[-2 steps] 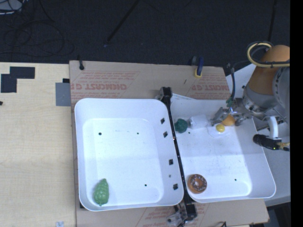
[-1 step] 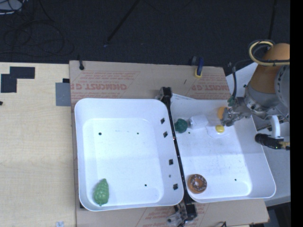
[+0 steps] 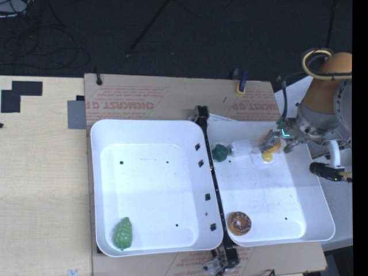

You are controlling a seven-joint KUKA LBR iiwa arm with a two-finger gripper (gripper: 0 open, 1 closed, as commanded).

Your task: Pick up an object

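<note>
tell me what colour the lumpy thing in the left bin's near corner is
Green: the lumpy object in the left bin, clearest in the camera view.

Two shallow bins sit side by side on a cardboard sheet [image 3: 172, 99] that lies on the bench. In the left bin [image 3: 103, 154], a lumpy object [image 3: 122, 233] lies in the near left corner, close against the wall. In the right bin [image 3: 313, 211], a round object [image 3: 219, 152] rests at the far left, just beside the divider between the bins, with a small pale object [image 3: 241, 148] immediately to its right. Farther right along the far side lies a small object [image 3: 267, 156], with the gripper [image 3: 275, 142] above it, reaching in from the right. A ring-shaped object [image 3: 239, 223] lies near the front wall, toward the left.
</note>
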